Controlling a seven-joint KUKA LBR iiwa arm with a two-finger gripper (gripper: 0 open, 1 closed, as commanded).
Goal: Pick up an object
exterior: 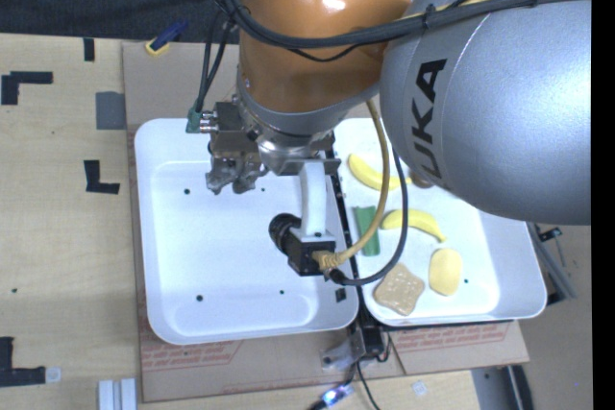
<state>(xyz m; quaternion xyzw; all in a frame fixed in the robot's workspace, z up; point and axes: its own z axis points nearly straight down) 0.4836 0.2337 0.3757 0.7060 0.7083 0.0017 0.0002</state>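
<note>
So on the left the tan table (58, 235) had a few black marks on it, nothing else going on there. The left bin (192, 302) sat next to it, and the arm (480, 91) was hanging over its upper part with the pincer (233, 176) hovering low near the back wall. Honestly couldn't tell whether the pincer was released or clenched, and I saw nothing in it. Moving right, the right bin (509, 298) had all the goodies: a green block (368, 228) right by the divider, a yellow banana (415, 222) beside it, another yellow curved piece (367, 171) further back, a tan cracker-looking thing (399, 290) up front, and a yellow lemon-ish lump (445, 271) just beside that.
</note>
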